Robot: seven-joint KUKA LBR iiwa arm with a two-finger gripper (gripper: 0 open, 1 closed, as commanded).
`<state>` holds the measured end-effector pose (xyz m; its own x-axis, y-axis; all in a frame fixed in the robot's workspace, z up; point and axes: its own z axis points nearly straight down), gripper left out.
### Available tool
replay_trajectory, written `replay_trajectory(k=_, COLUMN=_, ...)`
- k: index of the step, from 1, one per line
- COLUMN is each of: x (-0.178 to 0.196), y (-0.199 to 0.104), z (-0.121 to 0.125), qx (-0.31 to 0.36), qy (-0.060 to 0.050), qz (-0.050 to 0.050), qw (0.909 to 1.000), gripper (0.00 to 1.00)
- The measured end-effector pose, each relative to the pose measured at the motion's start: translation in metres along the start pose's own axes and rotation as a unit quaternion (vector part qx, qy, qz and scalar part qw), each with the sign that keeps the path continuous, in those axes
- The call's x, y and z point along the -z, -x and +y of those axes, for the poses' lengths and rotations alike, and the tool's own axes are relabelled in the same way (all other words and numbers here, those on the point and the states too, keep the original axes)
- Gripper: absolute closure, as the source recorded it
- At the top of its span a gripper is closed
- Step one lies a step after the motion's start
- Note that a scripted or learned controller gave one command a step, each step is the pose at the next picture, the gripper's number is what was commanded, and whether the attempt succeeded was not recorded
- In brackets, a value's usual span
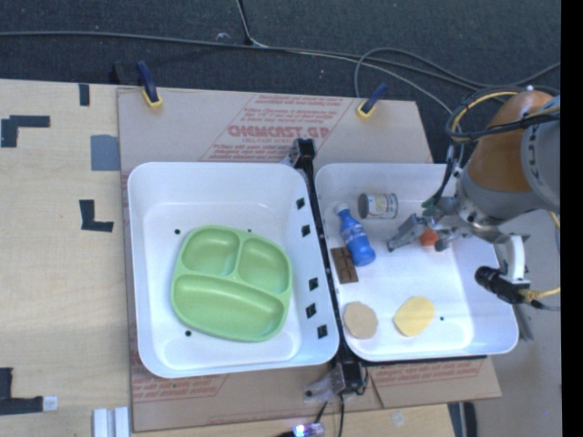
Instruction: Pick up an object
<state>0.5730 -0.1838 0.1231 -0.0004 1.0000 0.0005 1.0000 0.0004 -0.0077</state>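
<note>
My gripper [399, 241] hangs low over the right bin [492, 340], near its middle, with a small orange part just behind it. Nothing shows in its grasp. Just to its left, a blue bottle [354, 236] lies on its side with its white cap pointing toward the back. A small grey can [378, 206] lies above and left of the gripper. At the bin's front rest a tan round disc [361, 320] and a yellow flat piece [414, 316]. A brown rectangular block [343, 265] lies beside the divider.
The left bin [146, 244] holds a green divided plate [233, 282]. A black divider [314, 244] separates the two bins. The arm's grey body and orange band [510, 153] stand over the right bin's right rim. Cables run along the back.
</note>
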Motion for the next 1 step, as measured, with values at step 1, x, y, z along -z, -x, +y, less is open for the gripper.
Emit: replay_trajectory(k=1, x=-0.0397, y=-0.0005, z=0.0006, qx=0.001, qy=0.004, qz=-0.001, qw=1.0, gripper=0.0)
